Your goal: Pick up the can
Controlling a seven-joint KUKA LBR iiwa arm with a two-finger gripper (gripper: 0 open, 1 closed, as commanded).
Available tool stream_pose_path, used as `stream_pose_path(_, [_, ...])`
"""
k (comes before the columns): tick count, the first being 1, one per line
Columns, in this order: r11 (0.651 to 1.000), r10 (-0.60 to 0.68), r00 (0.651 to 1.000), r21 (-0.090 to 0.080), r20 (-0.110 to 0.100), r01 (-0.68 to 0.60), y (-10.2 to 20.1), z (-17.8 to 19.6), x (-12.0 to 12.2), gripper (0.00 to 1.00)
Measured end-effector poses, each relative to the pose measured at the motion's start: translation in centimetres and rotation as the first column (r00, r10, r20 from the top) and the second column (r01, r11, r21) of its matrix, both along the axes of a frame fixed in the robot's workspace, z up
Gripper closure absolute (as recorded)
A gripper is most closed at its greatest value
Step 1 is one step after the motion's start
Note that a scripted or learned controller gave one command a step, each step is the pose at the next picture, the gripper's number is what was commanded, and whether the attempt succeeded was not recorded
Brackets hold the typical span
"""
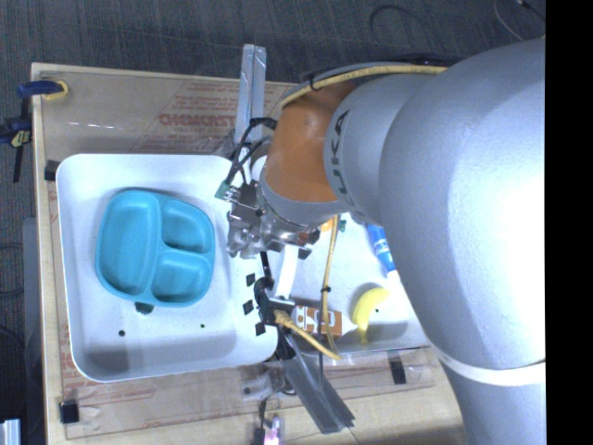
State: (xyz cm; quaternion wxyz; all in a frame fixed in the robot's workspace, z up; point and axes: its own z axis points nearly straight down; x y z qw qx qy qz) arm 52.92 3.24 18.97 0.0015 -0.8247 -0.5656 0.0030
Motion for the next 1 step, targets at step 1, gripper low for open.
stream_pose_path(1, [0.998,-0.069,0.998,0.001,0.004,0.069,-4.23,9.55,-4.33,1.0])
